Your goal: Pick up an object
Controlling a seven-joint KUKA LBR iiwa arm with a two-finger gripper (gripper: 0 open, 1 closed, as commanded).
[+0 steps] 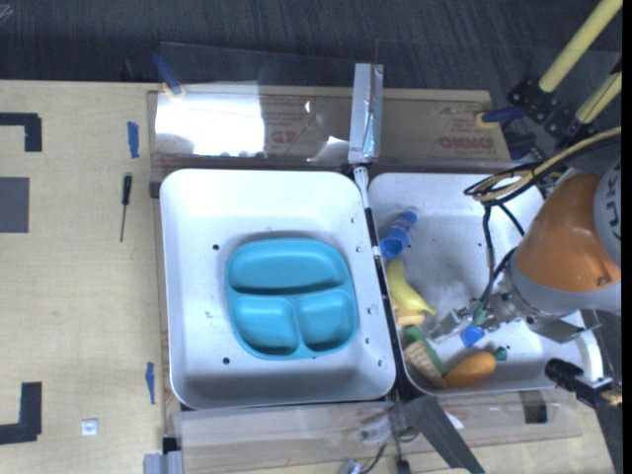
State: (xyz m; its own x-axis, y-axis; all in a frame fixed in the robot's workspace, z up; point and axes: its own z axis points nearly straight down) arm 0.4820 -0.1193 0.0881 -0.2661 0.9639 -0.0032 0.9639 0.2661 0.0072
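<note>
Bench (69, 265): pale wood, bearing two white bins side by side.
Left bin (188, 215): holds a blue divided tray (291, 296), lying flat near the middle, three compartments facing up.
Right bin (449, 215): the crowded one, with the objects bunched along its left wall and near corner.
Arm (568, 240): reaches in from the right, orange band over the bin's right part, black cables looping above it.
Claw (474, 316): low in the right bin; I can't tell from here how wide it stands.
Banana (405, 292): yellow, just left of the claw.
Blue bottle (397, 233): beyond the banana, by the left wall.
Orange piece (471, 365): just in front of the claw, near the front rim.
Small blue thing (472, 336): right under the claw tip; contact unclear.
</note>
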